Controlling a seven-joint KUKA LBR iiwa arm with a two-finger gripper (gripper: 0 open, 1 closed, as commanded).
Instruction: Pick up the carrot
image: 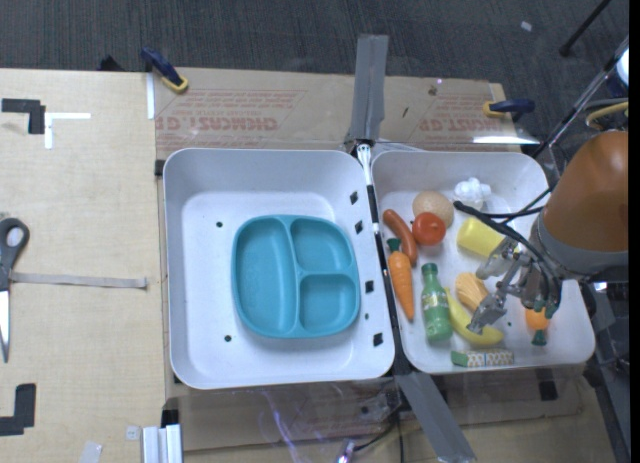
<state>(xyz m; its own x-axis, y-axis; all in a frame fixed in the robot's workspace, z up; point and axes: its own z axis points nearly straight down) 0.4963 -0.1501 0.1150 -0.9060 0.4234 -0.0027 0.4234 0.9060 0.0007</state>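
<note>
A single fixed camera looked down at a slant from above the bench point(80, 251), taking in both white bins point(185, 281).

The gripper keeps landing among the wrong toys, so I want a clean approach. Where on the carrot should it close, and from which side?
Probably the middle of the carrot's orange body, coming from above with the fingers across its width. It lies flat, lengthwise beside the bin's left wall, green top toward the sausage, tip toward the near rim. The green bottle lies close on its right, leaving little room. The gripper hangs over the banana.
</note>
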